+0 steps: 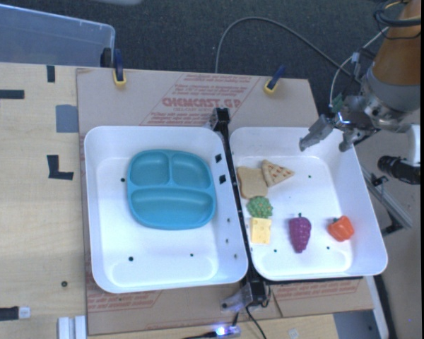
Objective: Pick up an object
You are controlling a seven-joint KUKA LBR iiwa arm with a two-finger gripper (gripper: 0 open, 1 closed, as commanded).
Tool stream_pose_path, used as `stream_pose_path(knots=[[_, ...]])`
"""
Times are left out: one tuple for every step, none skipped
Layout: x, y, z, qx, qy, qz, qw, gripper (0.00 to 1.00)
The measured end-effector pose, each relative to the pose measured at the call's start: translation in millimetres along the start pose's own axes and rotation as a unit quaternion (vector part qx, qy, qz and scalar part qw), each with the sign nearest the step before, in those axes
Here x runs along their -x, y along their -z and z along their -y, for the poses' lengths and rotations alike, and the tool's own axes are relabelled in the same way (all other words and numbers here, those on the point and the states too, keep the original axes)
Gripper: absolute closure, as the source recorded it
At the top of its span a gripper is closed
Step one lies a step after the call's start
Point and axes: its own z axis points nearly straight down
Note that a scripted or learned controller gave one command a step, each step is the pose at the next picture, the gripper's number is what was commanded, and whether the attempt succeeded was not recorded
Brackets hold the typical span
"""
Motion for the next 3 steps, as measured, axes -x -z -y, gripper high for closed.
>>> stream_pose_path(knots=[[-3.0,-49.1,-5.7,-0.002,0.0,0.0,1.0,0.0],[1.4,-105.6,-13.8,-0.003,0.0,0.0,1.0,0.0],[-3.4,-173.1,-8.7,-0.004,0.0,-0.001,1.0,0.0]])
